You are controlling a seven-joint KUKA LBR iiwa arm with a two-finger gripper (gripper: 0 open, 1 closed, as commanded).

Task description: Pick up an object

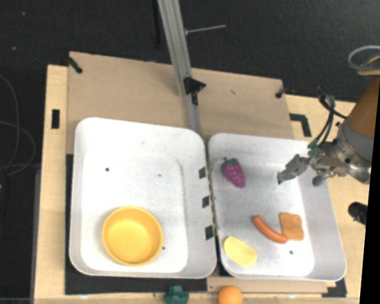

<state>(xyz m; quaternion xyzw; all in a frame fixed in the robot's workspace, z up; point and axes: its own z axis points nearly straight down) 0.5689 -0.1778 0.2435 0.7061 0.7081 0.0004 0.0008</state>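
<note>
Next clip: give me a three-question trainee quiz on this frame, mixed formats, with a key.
1. True or false: the yellow bowl sits in the left bin.
2. Which item in the right bin lies nearest the gripper? A) purple grapes B) yellow lemon piece C) orange carrot
3. Fill in: the orange ball and the green toy lie outside the bins, on the ____ in front of them.

Key: 1 true; 2 A; 3 bench.
</note>
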